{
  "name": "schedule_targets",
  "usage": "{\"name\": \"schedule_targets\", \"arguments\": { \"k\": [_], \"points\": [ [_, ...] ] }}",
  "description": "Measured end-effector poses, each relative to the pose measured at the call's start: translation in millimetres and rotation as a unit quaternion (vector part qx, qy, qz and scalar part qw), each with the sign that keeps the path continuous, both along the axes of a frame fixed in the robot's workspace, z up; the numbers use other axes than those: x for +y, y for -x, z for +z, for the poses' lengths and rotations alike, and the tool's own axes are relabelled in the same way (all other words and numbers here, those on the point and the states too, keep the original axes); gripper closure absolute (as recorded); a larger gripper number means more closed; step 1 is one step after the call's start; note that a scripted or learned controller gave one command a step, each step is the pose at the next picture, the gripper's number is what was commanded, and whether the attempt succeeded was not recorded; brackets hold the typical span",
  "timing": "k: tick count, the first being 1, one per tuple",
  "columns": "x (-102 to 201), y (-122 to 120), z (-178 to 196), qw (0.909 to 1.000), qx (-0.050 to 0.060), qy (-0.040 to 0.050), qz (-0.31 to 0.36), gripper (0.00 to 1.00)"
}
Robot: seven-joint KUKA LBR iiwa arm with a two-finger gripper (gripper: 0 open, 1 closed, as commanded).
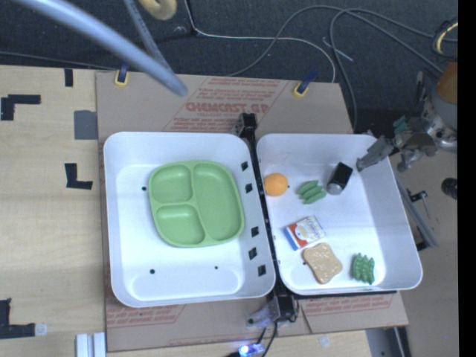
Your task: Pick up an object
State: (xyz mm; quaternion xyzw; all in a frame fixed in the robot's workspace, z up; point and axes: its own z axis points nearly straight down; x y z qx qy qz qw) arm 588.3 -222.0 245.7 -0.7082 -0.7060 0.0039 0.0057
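While the gripper (383,151) hangs over the right bin's (387,199) far right rim, its hold can't be told; an orange (276,184), toast (322,262) and box (304,232) lie inside. A green plate (196,203) fills the left bin (123,222).

Surface (44,199): pale wood-grain, marked with black tape pieces. Cardboard sheet (223,103), printed in red, lying on it. Floor (297,13) beyond: dark blue-grey, crossed by thin loose cables (312,17). Lighting even, soft shadows.

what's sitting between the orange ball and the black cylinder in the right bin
In the camera view, a green pea pod lies between the orange ball and the black cylinder, nearer the cylinder, on the right bin's white floor.
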Motion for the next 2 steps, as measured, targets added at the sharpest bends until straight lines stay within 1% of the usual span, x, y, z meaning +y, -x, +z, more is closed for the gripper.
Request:
{"name": "schedule_targets", "arguments": {
  "k": [1,2],
  "points": [
    [0.7,-2.6,8.0,1.0000,-0.006,0.0015,0.002,0.00],
    [2.0,-2.8,-35.2,1.0000,-0.005,0.0014,0.002,0.00]
  ]
}}
